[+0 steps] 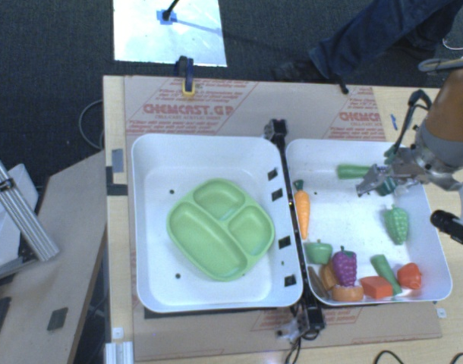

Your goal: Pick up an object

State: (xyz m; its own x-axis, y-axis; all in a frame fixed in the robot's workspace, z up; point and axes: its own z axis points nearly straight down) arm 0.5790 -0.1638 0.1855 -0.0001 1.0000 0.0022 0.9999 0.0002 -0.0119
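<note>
along the near edge of the right bin (444, 283) a cluster of toy food lies packed together: a purple grape bunch (344, 265), an orange-red block (376, 287), a green pepper (318, 251), a green pod (385, 270) and a red tomato (410, 276) at the near right corner. farther in, a green grape bunch (397, 224) lies alone near the right wall, and an orange carrot (301, 211) lies along the bin's left wall. toward the far side a green cucumber (354, 171) rests on the bin floor. the gripper (374, 185) hangs just beside its right end, fingers spread apart and gripping nothing; whether they touch the cucumber cannot be told. the left bin (152, 173) bears a light green divided plate (220, 229) in its middle.
</note>
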